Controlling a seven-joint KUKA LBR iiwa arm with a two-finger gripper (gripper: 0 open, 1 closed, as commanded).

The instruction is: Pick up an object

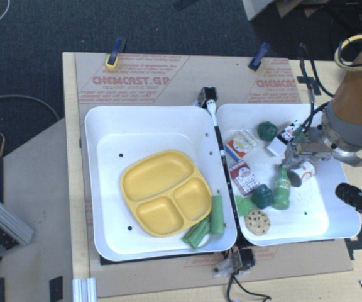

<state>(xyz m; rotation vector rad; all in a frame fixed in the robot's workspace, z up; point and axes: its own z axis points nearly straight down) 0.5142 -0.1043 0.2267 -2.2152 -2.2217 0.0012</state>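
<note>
End effector just above green bottle in right bin.

Paper-covered bench, two white bins side by side

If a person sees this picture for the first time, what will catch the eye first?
First, the big yellow divided plate lying in the left bin, with green vegetable pieces by its lower right edge. Next, the crowd of small things in the right bin: a cookie, a green bottle, small packets. The grey and orange arm reaches in from the right, its gripper just above the bottle.
</note>
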